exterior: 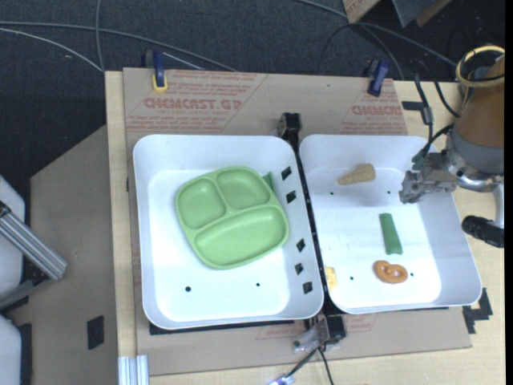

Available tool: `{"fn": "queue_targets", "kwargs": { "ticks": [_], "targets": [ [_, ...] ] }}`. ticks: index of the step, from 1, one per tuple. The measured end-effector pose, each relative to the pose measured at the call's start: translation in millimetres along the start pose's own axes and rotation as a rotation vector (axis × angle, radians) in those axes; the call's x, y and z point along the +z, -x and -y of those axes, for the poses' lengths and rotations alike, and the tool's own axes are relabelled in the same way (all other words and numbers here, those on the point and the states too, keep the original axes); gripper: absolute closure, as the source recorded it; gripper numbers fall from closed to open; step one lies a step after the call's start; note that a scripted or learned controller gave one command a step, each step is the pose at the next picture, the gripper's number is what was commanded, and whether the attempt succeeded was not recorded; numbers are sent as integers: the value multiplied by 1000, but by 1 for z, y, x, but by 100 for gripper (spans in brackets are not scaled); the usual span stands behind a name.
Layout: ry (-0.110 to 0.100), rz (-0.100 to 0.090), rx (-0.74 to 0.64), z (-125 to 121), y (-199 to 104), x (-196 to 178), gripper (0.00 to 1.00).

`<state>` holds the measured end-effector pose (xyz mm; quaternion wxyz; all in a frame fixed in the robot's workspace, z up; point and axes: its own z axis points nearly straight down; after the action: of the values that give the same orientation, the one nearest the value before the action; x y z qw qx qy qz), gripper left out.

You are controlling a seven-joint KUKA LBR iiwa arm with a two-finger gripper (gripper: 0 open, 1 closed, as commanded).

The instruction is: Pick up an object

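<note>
Jaw state couldn't be told; two-finger gripper (413, 184) hovered at right bin's (449, 291) upper right. Green sectioned plastic plate (232, 216) sat centre-left. Nearest target, green stick (389, 233), lay just below-left, long axis near vertical.

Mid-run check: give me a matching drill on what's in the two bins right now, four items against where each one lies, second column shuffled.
Items:
1. green divided plate
2. tan wedge-shaped piece
3. green stick
4. orange pretzel-shaped piece

Places:
A. right bin, near its front edge
B. left bin, around its middle
C. right bin, far part, nearest the end effector
D. right bin, middle, between the other two pieces there

Pairs: 1-B, 2-C, 3-D, 4-A
</note>
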<state>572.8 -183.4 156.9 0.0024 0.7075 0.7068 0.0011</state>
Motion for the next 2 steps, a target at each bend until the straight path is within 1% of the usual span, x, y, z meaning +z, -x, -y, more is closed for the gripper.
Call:
{"fn": "queue_targets", "kwargs": {
  "ticks": [1,2],
  "targets": [
    [2,1,-2,-10,5,-59,100],
    [2,0,-3,-12,5,-114,100]
  ]
}}
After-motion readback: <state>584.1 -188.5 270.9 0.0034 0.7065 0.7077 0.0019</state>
